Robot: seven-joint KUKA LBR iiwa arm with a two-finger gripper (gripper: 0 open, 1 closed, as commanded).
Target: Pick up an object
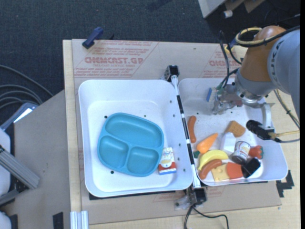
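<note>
My gripper [222, 106] hangs over the back part of the right bin [271, 173], above bare white floor. Nothing shows in it. Toy foods lie in front of it: an orange-red sausage [191, 128] by the bin's left wall, a carrot [207, 142], a banana [213, 156], a piece of toast [235, 128], a small can [241, 150] and a white bottle [228, 141]. The toast is the nearest item, a short way to the gripper's front right.
The left bin [90, 99] holds a blue divided plate [129, 143] and a small carton [167, 160] at the plate's right corner. Cheese [219, 174], red pieces and a black item [251, 167] crowd the right bin's front. A black clamp [171, 72] sits between the bins.
</note>
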